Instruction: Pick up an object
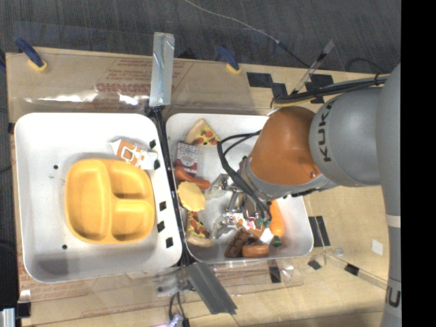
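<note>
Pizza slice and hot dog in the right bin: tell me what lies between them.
In the camera view, a small red-and-white packet lies between the pizza slice and the hot dog.

Bench [82, 73]: brown surface under clear plastic sheeting, marked with black tape patches. Two shallow white bins lie directly on it, touching side by side: left bin [30, 182], right bin [300, 240]. Blue clips [32, 54] at far edge.

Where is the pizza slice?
The pizza slice lies in the right bin, at its top-left corner in the camera view, just above a small red-and-white packet.
</note>
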